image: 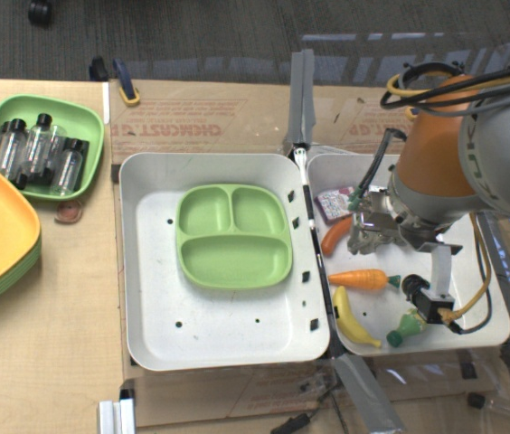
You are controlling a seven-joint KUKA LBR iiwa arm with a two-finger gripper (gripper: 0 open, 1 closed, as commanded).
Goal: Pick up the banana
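Nearest you, the curved yellow banana [353, 318] lies ungrasped at the right white bin's [490, 331] front edge, beside an orange carrot [357, 279]. Farther back, the gripper [366, 227] hovers; whether its fingers are spread, you cannot tell. Pickup remains.

A robotics lab, by the look of it: a cable-draped industrial arm [472, 152] leans over two white bins [137, 242] on a cardboard-covered surface [219, 120], with grey office carpet [237, 16] and a chair castor [40, 9] behind.
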